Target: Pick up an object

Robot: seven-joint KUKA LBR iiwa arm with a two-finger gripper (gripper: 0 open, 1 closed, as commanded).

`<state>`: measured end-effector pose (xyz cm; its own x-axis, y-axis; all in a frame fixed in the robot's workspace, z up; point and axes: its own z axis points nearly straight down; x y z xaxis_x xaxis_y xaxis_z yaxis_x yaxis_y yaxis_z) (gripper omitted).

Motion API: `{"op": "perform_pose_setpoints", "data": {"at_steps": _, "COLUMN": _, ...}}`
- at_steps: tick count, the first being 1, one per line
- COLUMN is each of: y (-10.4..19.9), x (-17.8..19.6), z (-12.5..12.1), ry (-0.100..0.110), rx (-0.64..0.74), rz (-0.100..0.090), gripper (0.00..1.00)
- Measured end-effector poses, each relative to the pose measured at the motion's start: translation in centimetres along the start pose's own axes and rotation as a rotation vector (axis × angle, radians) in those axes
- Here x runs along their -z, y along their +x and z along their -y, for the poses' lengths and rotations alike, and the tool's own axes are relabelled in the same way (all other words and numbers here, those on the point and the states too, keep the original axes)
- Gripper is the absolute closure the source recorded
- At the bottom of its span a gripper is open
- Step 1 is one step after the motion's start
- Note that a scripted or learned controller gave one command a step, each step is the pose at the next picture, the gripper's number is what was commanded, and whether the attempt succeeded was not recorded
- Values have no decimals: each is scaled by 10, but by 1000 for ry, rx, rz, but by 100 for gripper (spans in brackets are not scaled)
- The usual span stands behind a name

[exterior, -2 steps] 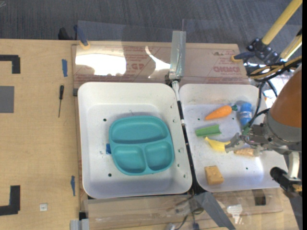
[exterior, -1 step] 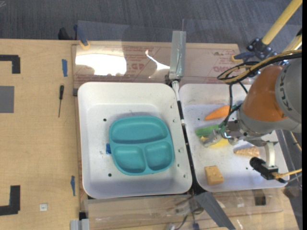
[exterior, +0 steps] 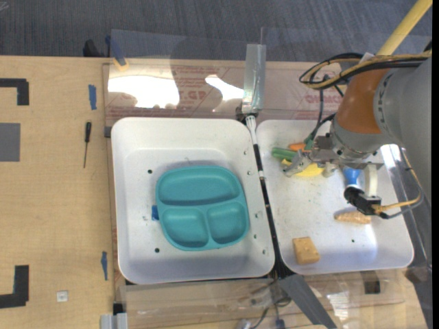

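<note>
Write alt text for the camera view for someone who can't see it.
A grey robot arm reaches from the right over the right white bin, its end effector low among small green, orange and yellow items, with a tan foam cube nearer the front. The left white bin holds a teal three-compartment plastic tray.

I see the table (exterior: pixel 48 184), a light wood-coloured surface filling the left and middle of the frame. Two white bins sit directly on it side by side: the left bin (exterior: pixel 130 184) near the centre, the right bin (exterior: pixel 391 252) touching its edge. A screwdriver (exterior: pixel 87 142) lies at the left, near bits of blue tape (exterior: pixel 92 96) and black marks (exterior: pixel 17 91).
</note>
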<state>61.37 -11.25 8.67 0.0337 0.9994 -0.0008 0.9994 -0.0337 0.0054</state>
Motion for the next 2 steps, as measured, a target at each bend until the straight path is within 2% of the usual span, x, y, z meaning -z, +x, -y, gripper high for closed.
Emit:
{"op": "perform_pose_setpoints", "data": {"at_steps": 1, "y": -3, "x": -1, "z": -34, "ry": 12, "rx": 9, "rz": -1, "gripper": 0}}
{"op": "perform_pose_setpoints", "data": {"at_steps": 2, "y": 8, "x": -2, "z": -47, "ry": 29, "rx": 64, "rz": 3, "gripper": 0}}
